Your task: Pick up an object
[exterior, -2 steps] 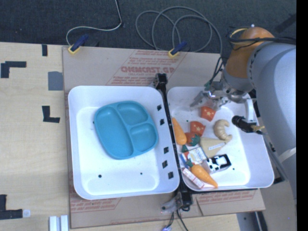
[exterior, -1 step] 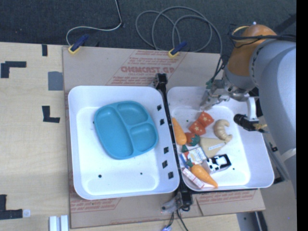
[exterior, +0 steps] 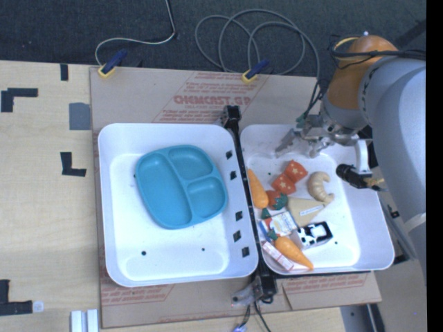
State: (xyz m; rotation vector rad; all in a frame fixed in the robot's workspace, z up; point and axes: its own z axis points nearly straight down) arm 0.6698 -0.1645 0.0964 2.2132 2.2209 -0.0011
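Two white bins [exterior: 111, 185], one blue tray [exterior: 181, 185], two carrots [exterior: 257, 189], one croissant [exterior: 320, 185], pincer [exterior: 304, 142] grip unclear

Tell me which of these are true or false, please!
1. The blue divided plastic tray lies in the left white bin. True.
2. The tan croissant-shaped toy lies on the blue tray. False: it is in the right white bin.
3. The gripper hangs over the right bin. True.
4. The orange toy carrot is outside both bins. False: it lies inside the right bin, by the divider.
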